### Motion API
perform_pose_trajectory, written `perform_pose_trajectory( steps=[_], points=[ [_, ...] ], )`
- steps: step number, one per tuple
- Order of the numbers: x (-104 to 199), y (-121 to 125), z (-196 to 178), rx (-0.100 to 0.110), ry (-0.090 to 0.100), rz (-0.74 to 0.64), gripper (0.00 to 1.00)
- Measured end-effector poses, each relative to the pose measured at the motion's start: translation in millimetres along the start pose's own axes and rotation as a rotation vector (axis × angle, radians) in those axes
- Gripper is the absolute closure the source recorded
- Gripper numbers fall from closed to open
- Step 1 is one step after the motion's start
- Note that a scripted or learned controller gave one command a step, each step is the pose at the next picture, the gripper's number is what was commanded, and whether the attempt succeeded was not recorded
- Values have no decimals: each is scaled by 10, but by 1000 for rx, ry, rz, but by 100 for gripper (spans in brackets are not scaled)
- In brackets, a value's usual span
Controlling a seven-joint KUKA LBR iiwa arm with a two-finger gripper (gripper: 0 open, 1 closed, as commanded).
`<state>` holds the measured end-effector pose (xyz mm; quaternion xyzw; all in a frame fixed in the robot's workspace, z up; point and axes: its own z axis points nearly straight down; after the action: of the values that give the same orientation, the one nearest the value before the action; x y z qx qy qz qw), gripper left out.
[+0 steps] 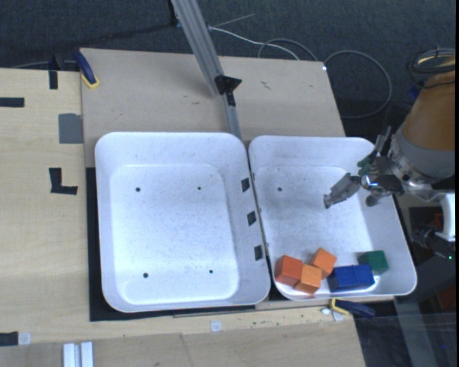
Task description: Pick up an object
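**Desk:** What lies in the right bin (291, 153)?

**Photographer:** Toy blocks, bunched along its near edge. An orange block (290, 268) sits nearest the near-left corner, with a second orange block (323, 261) and a third (310, 278) touching or almost touching it. Just beside them toward the near-right corner lies a blue block (351, 278), and a small green block (377, 261) sits behind it, close to the right wall.

**Desk:** And the arm?

**Photographer:** The grey arm (428, 140), orange band above the wrist, comes in over the bin's right edge. Its gripper (343, 192) hangs over the bare middle of that bin, well apart from the blocks. One dark finger (337, 191) slants down and to the left; whether the fingers stand apart or closed cannot be told from this angle. Nothing can be made out between them.

**Desk:** The rest of the bench?

**Photographer:** The left bin (107, 205) stands edge to edge with the right one. A metal rail (201, 37) slants from the far edge toward the seam between them.
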<state>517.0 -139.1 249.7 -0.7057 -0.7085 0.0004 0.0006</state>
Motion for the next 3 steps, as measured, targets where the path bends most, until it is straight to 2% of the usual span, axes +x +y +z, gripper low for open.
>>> perform_pose_trajectory(
  steps=[1, 3],
  points=[
    [111, 543, -215, -5, -1, -1, 0],
    [180, 1590, -336, -4, -2, 0, 0]
  ],
)
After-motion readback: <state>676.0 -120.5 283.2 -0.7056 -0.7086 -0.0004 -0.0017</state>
